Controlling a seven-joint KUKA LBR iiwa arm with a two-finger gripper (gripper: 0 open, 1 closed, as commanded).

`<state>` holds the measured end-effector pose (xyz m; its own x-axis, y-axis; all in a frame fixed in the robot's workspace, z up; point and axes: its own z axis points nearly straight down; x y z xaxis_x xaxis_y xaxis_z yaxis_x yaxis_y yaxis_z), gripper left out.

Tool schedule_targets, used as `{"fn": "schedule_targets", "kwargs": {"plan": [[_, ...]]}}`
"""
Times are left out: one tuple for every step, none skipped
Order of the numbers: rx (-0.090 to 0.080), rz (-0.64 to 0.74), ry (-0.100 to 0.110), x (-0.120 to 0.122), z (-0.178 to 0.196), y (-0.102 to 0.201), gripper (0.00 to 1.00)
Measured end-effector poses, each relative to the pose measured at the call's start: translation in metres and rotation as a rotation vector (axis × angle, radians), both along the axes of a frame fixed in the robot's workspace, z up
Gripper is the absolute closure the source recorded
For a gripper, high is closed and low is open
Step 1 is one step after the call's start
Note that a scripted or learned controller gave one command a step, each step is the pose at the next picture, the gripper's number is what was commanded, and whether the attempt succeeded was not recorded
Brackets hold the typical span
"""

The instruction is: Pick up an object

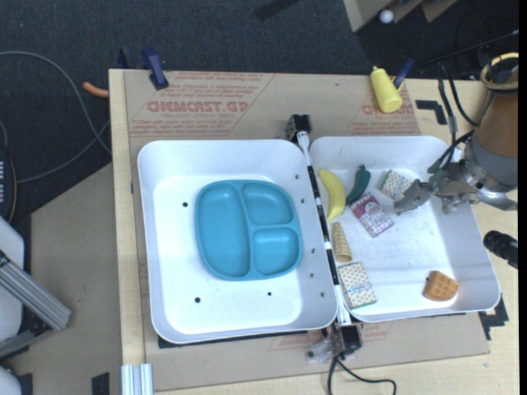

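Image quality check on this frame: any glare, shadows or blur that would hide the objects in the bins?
Camera view: even lighting, soft shadows only; the white right bin is bright yet not blown out; the banana and blue tray read sharply; the gripper looks slightly soft, its outline smeared.

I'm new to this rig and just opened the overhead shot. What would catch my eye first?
The big blue divided plate lies in the middle of the left bin. The right bin holds small things: a yellow banana near its left wall and an orange waffle at its near right corner. The arm's pincer reaches in from the right over that bin.
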<state>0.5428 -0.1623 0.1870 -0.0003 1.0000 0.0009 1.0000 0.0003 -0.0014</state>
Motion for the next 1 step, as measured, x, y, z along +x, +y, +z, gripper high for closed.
{"fn": "schedule_targets", "kwargs": {"plan": [[0.0, 0.001, 0.0, 0.0478, -0.0598, 0.0424, 0.0]]}}
